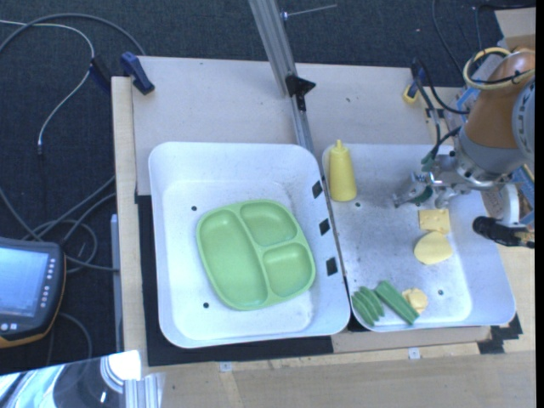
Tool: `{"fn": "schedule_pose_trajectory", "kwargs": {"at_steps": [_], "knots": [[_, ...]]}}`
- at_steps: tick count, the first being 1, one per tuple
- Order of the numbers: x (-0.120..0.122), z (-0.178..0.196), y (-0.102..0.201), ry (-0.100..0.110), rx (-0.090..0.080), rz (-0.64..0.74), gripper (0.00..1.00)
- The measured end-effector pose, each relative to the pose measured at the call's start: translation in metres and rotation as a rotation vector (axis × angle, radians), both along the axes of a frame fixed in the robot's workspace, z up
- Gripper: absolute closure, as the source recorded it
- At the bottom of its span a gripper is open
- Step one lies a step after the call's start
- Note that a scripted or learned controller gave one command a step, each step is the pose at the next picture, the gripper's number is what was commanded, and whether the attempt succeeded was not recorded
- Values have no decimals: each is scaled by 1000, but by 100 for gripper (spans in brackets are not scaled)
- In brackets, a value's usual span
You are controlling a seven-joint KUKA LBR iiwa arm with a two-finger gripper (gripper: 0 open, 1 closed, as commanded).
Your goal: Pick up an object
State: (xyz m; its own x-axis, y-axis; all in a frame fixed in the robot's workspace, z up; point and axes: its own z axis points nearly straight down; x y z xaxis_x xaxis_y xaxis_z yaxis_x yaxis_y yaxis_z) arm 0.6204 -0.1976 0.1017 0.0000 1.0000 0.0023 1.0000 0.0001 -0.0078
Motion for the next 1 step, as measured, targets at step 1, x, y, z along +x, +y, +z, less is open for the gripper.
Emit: {"fn": "schedule_pose_trajectory", "kwargs": {"at_steps": [1], "knots": [[3, 16, 0, -10, -2, 1, 100]]}}
